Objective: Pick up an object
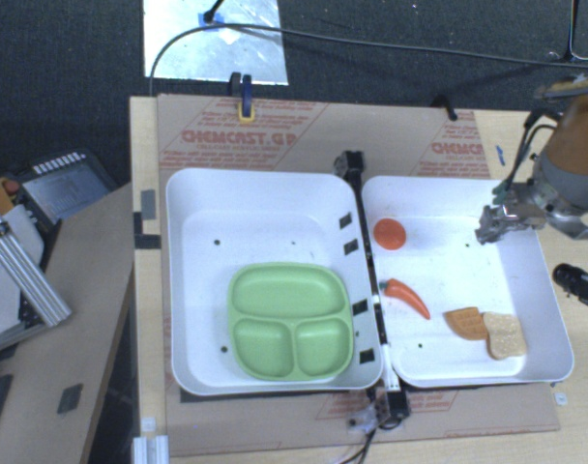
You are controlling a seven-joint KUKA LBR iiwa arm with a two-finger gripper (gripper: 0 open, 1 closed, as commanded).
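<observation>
Gripper: hung over the right bin near its far right wall; whether parted or closed could not be told. Nothing seen held.
Objects, right bin: orange disc; red pepper; two bread pieces, touching.
Arm: reached in from the right, wrist bent downward.
Risk: straight descent would likely meet bare floor, every object lying well apart from the gripper.

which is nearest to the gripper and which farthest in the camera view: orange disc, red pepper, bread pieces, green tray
From the gripper, at the right bin's far right:
1. Orange disc, to the gripper's left, far part of the right bin.
2-3. Red pepper and bread pieces, both toward the near side; too close to call.
4. Green tray, in the left bin.
</observation>
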